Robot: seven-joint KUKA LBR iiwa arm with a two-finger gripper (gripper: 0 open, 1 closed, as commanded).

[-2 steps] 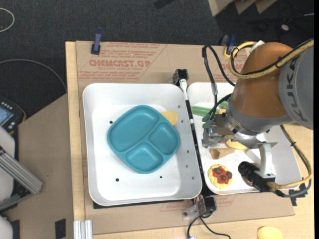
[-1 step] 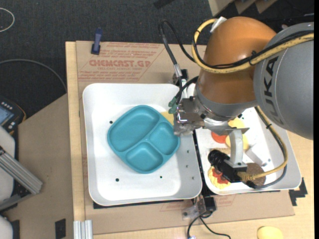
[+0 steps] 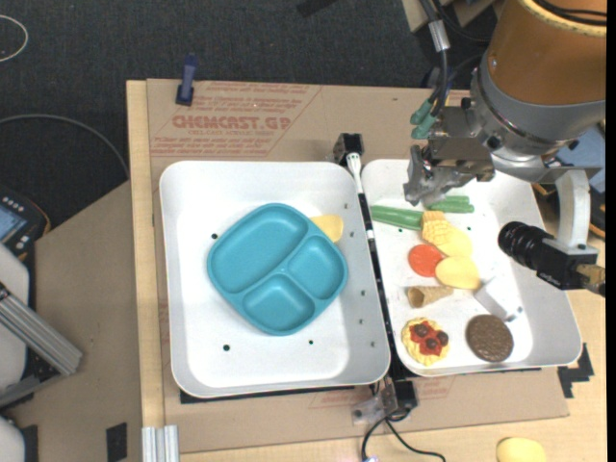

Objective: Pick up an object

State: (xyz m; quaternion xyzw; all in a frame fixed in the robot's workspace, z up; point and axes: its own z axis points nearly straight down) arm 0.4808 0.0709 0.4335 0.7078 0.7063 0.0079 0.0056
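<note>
On the tabletop [image 3: 241,114], the left bin [image 3: 188,258] holds a blue divided plate [image 3: 277,268] with a yellow piece [image 3: 328,225] at its edge, while the right bin [image 3: 549,340] carries the small toy foods: a green bean [image 3: 397,217], corn [image 3: 436,228], a tomato [image 3: 424,259], a lemon [image 3: 458,273], a cookie [image 3: 490,338] and a little pizza [image 3: 426,340]. The arm [image 3: 539,56] hangs over the right bin's far end, with the tool [image 3: 423,191] just above the bean and corn; I cannot tell its opening. This looks like the approach step, and the next move calls for settling on one piece and descending squarely.
</note>
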